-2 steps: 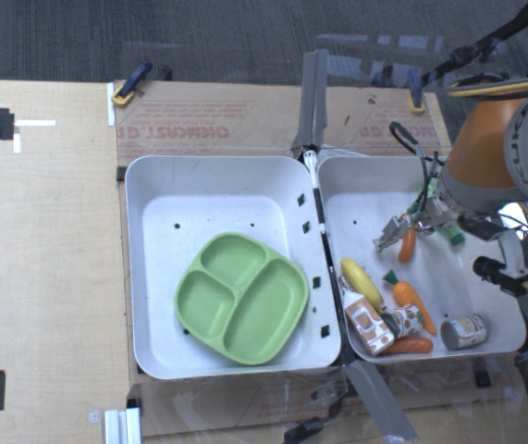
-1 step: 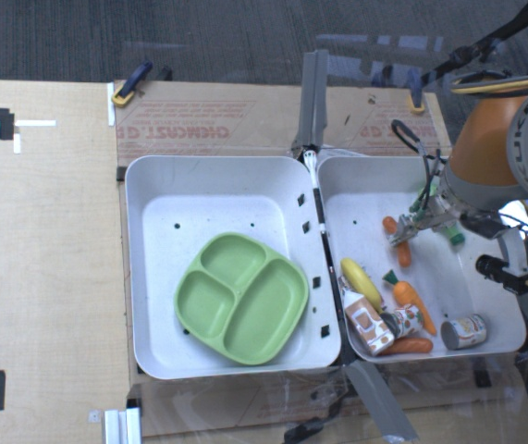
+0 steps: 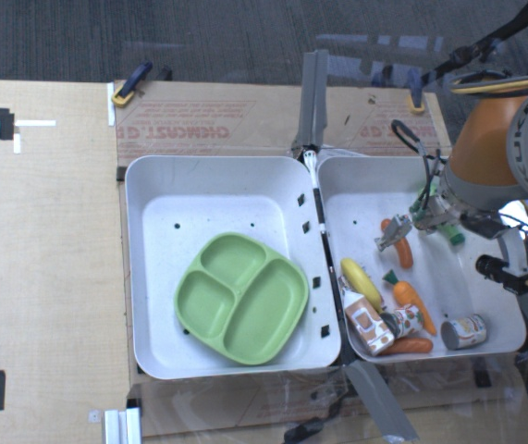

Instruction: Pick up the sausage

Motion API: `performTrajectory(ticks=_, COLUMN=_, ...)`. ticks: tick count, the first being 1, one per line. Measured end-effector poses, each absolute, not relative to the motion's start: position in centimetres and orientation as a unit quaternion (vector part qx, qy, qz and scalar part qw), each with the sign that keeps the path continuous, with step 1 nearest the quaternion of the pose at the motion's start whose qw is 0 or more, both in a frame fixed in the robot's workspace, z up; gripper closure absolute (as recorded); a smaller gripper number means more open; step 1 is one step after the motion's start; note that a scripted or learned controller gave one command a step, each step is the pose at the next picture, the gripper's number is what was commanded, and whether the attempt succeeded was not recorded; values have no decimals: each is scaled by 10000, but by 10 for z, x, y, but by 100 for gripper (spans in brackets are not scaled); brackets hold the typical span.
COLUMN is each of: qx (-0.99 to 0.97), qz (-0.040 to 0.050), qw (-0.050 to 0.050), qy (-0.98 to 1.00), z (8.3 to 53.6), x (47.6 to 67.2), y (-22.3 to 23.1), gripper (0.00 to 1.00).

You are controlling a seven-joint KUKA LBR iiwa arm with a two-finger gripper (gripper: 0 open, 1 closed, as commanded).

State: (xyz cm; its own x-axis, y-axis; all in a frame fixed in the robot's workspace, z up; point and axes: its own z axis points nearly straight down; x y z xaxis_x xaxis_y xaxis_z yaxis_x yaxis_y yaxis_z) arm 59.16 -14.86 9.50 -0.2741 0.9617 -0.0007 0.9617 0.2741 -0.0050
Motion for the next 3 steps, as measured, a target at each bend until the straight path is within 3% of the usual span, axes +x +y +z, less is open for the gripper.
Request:
performTrajectory(ticks=1, qx=-6024, qz=33, qw=24, qy=-7982, z=101, x=592, y=-150, gripper=100)
performTrajectory(ticks=2, qx=-4573, qz=8, qw=3, qy=-8893, z=146, x=602, y=-160, gripper=100)
performTrajectory(ticks=3, qx=-4328, qz=6, qw=9, qy=-9015, z=242, x=655, y=-99, gripper=100)
